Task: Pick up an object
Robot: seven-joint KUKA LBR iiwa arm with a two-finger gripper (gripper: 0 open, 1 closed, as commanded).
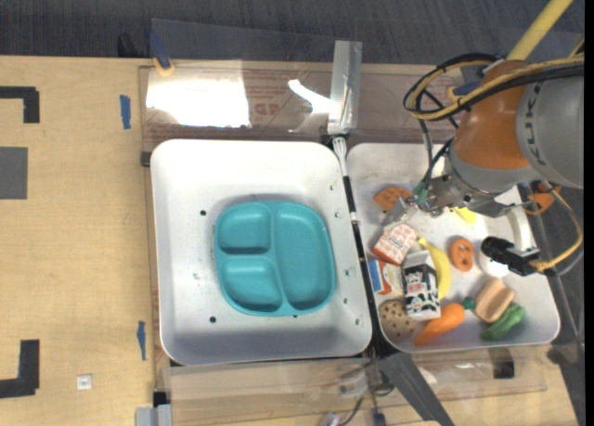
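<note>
The claw (429, 194) hangs low over the back of the right bin (548, 322); I can't tell its grip. Just beneath and around it lie toy foods: a carton (394, 243), banana (440, 269), carrot (442, 320), cookie (397, 316). The left bin (176, 229) holds a teal tray (276, 257).

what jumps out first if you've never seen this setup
The teal divided plate stands out most, alone in the middle of the left bin. Next comes the clutter of toy food in the right bin: a carrot, a banana and a cow-patterned carton lie packed along its near side. Above them the grey arm with its orange band reaches in from the right, its gripper low over the bin's far end.
</note>
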